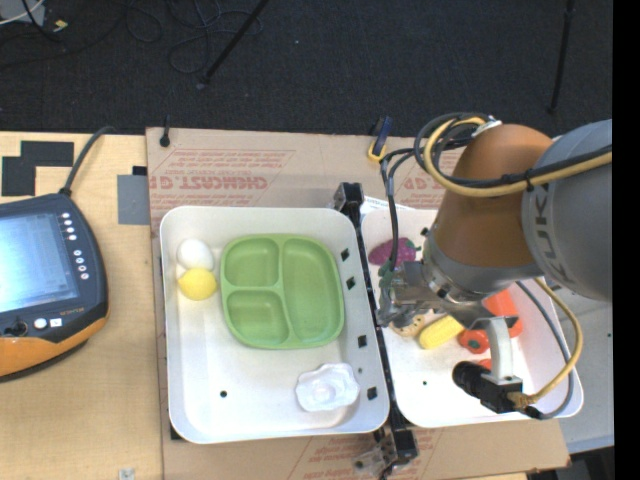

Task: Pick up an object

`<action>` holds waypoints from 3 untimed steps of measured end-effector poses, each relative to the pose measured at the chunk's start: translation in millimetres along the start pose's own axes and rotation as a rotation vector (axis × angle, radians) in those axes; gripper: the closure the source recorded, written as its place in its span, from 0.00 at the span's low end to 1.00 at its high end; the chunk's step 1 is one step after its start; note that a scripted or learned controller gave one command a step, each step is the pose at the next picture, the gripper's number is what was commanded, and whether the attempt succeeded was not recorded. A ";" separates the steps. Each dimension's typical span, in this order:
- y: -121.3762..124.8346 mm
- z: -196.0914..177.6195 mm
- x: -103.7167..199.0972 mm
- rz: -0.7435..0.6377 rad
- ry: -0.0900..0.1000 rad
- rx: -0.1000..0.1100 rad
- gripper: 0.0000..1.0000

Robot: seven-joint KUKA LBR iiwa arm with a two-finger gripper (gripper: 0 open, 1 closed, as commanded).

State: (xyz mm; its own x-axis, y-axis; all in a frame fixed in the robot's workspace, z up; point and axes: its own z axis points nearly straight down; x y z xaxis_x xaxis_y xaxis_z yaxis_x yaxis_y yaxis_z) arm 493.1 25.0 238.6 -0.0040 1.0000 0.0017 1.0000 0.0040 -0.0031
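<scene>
Grey arm with orange band (500,208) over the right white bin (560,388); gripper (405,303) state cannot be told, beside a yellow block (440,332).

The arm's orange band (492,200) covers the gripper (405,303), its fingers lost in clutter. Beside it, a purple object (392,252) and an orange object (502,302) are half hidden under the wrist.

Glossy green plastic tray (281,292) in smooth white bin (172,368) on matt cardboard (240,173).
</scene>
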 end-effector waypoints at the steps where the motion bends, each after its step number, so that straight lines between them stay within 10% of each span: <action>1: -1.6 13.6 58.3 0.000 0.000 0.004 1.00; 3: 1.5 14.1 63.5 0.004 -0.003 0.003 1.00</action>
State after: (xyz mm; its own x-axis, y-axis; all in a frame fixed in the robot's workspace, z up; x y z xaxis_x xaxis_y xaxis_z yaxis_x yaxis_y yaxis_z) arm 494.4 88.6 224.7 0.0003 1.0000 -0.0011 1.0000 -0.0003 -0.0057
